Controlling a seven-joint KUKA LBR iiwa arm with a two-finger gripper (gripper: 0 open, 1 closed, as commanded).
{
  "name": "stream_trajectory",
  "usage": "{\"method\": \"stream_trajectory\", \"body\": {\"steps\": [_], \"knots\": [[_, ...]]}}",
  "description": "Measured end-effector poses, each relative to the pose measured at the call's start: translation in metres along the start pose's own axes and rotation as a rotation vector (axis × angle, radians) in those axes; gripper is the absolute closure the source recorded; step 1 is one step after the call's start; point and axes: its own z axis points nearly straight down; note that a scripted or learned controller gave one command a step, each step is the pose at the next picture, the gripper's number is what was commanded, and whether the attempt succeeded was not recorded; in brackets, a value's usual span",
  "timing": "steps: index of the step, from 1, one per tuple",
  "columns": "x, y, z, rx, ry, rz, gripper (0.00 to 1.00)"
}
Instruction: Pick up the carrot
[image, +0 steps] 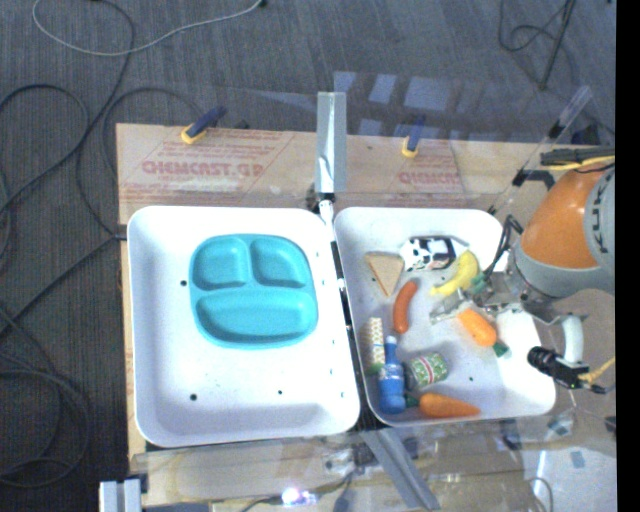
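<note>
Orange carrot just beside the claw, in the right bin.

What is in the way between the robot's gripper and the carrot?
Nothing visible. The gripper hangs just above the nearest carrot in the right bin, with no object between them. The banana lies close by on the gripper's other side, away from the carrot.

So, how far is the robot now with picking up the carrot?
Reaching looks done: the gripper is low over the right bin, beside a small carrot near the banana. In hand: nothing I can confirm; that carrot lies in the bin, and the grip itself is too unclear to judge. Left: grasping and lifting. Another carrot lies untouched at the bin's near edge.
</note>
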Motion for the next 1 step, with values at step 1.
{"method": "stream_trajectory", "body": {"steps": [1], "knots": [[-0.0043, 0.0019, -0.0082, -0.009, -0.014, 0.000, 1.00]]}}
